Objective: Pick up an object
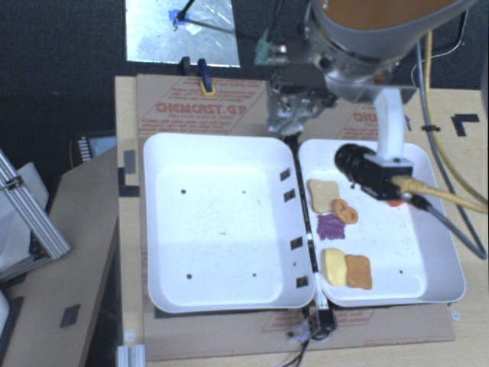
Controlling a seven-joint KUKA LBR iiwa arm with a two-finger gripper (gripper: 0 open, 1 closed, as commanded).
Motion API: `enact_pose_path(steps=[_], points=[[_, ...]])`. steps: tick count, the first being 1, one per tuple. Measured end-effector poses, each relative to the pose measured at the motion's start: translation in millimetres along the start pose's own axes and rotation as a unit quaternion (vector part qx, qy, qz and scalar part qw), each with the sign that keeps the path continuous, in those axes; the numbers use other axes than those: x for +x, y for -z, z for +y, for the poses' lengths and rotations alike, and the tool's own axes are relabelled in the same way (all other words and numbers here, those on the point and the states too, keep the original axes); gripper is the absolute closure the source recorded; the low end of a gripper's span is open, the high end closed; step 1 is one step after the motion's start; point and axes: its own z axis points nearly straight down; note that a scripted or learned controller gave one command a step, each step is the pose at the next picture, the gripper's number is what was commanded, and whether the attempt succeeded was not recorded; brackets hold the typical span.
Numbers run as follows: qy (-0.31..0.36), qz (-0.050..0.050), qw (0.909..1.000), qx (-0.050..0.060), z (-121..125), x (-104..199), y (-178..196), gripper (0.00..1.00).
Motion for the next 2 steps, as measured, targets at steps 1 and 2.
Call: enact_pose_path(steps=[1, 2], points=[[-0.001, -0.002, 1.0000, 0.004, 33, 44, -5, 1.00], [0.001, -0.002, 1.0000, 0.002, 33, 42, 7, 1.00]])
